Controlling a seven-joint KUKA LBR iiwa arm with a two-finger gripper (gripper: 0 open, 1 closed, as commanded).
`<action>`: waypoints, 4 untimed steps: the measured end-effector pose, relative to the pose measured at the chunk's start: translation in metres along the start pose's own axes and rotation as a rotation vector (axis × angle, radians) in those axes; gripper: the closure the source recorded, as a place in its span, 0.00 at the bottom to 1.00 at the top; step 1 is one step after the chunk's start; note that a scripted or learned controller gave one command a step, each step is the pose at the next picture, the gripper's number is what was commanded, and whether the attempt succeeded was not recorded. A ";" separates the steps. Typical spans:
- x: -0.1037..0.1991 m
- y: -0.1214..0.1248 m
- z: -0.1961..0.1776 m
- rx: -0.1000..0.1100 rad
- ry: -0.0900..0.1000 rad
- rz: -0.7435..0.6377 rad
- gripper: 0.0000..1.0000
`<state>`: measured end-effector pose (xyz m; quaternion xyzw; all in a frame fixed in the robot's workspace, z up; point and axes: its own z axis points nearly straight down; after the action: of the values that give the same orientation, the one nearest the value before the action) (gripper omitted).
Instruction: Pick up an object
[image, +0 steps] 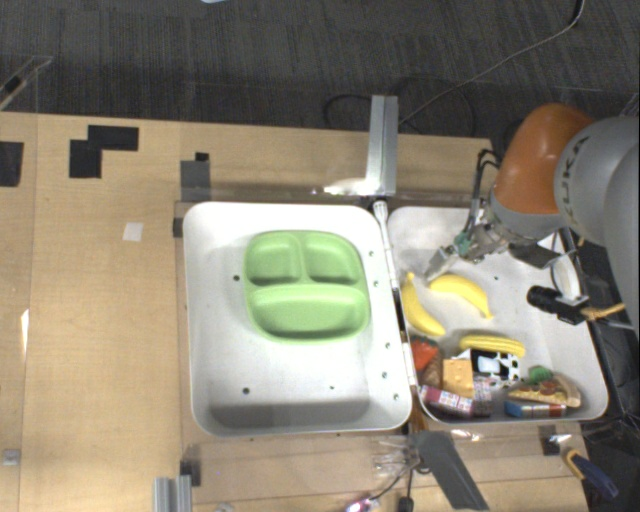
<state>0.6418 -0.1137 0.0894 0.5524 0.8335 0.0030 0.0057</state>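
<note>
Nearest the camera, along the front wall of the right bin (596, 372): a jumble of small things — a red snack packet (452, 402), a tan block (457, 375), a black-and-white carton (492, 366), a slice of toy pizza (545, 394) with a green piece (540, 375) just behind it, and something red (425, 354) at the left end. Lying across the top of that heap, a yellow banana (491, 344). Farther back in the same bin, two more bananas: one curved along the left wall (420, 310), one (462, 292) out in the middle, well apart from the heap. Just behind that middle banana, the pincer (450, 258), low over the bin floor and pointed down to the left, tips close to the fruit's upper end but not plainly touching. Whether spread or closed, cannot tell from this slant; nothing seen between the tips. Above and to the right, the grey arm (600, 180) with its orange band (535, 165). In the left bin (210, 350), a green divided plate (304, 283), flat, near the middle toward the back wall. Under both bins, the wooden surface (90, 330).
</note>
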 end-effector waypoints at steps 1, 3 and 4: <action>0.016 -0.056 -0.002 -0.002 0.000 -0.100 0.00; 0.044 -0.063 -0.003 -0.005 -0.003 0.044 0.00; 0.046 -0.060 -0.015 -0.011 0.000 0.041 1.00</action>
<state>0.5684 -0.0943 0.1030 0.5694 0.8220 0.0077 0.0086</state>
